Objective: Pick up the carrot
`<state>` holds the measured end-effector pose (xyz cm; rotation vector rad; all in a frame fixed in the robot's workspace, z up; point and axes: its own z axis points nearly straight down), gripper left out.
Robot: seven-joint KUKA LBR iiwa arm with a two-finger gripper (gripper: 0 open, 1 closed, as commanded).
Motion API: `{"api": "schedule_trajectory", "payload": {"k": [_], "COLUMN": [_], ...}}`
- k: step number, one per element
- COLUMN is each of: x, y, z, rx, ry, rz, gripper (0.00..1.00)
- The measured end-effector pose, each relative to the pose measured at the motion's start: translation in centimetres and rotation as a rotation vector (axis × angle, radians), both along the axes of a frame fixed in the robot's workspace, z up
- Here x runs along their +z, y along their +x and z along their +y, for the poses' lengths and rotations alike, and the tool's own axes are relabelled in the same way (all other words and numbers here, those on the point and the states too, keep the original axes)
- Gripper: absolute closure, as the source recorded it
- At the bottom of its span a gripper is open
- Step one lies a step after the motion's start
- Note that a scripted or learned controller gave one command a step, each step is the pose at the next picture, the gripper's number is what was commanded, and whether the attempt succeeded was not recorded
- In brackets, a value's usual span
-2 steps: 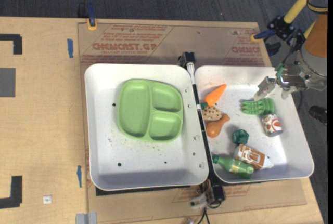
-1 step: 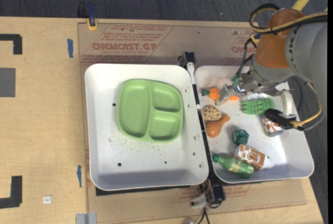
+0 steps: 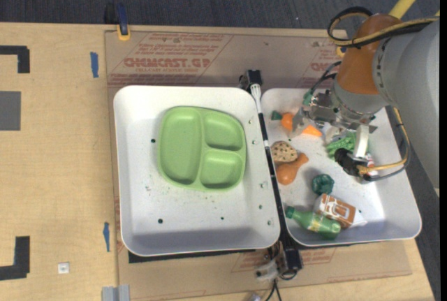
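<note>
The carrot [image 3: 287, 121], orange with a small green top at its left end, lies in the upper left part of the right bin [image 3: 398, 205]. My gripper [image 3: 309, 118] hangs low over the bin, right beside the carrot's right end. A further bit of orange [image 3: 313, 130] shows just under the gripper; I cannot tell whether it belongs to the carrot. The grey wrist with its orange band [image 3: 357, 65] rises behind and hides the gripper's grip.
The right bin also holds a cookie [image 3: 282, 150], an orange drumstick shape [image 3: 290, 169], a green leafy piece [image 3: 341, 144], broccoli [image 3: 323, 184], a green bottle [image 3: 314, 221] and a small carton [image 3: 338, 209]. A green divided plate [image 3: 202, 147] sits in the left bin [image 3: 133, 174].
</note>
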<state>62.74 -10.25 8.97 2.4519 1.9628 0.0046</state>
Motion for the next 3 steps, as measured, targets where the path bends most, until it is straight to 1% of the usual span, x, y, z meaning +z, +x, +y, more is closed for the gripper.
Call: {"api": "schedule_trajectory", "payload": {"k": [1,2,3], "x": [1.2,1.2,0.0], "y": [0.3,0.3,0.2], "z": [0.3,0.3,1.1], "rx": [0.005,0.004,-0.158], "ry": [0.002,0.002,0.0], "rz": [-0.008,-0.007,-0.001], "gripper": [1.0,0.0,0.0]}}
